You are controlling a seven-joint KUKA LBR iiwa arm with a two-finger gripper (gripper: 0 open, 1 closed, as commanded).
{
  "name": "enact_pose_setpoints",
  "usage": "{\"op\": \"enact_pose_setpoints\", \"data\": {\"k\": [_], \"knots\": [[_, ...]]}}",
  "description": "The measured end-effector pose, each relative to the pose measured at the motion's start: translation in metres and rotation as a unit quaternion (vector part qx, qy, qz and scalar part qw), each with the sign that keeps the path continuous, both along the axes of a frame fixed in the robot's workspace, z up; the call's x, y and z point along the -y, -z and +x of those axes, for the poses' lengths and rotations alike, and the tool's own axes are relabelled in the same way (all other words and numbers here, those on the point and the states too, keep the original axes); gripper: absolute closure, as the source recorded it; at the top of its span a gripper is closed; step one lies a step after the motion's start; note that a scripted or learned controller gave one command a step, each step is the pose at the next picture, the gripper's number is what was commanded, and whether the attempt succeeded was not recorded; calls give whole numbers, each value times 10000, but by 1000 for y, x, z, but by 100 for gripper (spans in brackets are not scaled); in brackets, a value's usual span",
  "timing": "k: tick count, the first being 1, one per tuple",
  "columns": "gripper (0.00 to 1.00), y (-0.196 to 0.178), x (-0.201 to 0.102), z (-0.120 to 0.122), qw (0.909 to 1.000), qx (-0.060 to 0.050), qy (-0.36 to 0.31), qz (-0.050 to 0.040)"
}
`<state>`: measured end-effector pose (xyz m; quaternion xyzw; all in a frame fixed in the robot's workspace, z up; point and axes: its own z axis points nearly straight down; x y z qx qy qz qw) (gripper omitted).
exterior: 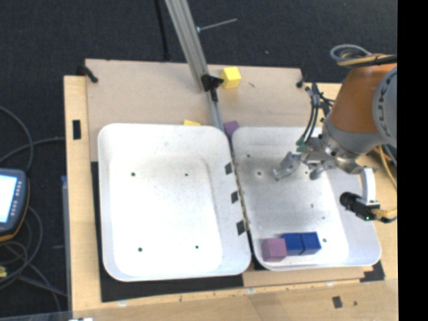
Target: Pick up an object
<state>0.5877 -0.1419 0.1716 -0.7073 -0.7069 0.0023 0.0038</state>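
Nothing had been picked up yet, as far as I could see. The grey arm with its orange band (358, 109) reached in over the right-hand shallow white plastic bin (267, 179), and its hand (299, 166) hung above the upper middle of that bin's floor. Two metal fingers pointed down, one to the left and one to the right with a gap between them, so I judged the hand partly open, with nothing held in it.

The likely targets sat well apart from the hand, at the bin's near edge: a small purple cube (273, 248) and, touching it on the right, a pair of dark blue blocks (301, 243), all matt and square-edged, probably foam or painted wood. Reaching, closing and lifting all remained to be done.

The left-hand white bin (120, 199) was smooth with rounded corners and faint speckling. Beyond the bins, on the pale fibreboard tabletop (134, 85), lay a yellow cube (231, 77) beside a slanted aluminium rail (187, 32).
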Motion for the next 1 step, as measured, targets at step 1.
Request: {"op": "enact_pose_setpoints", "data": {"k": [1], "knots": [[0,74,10,-78,10000,50,10,-9]]}}
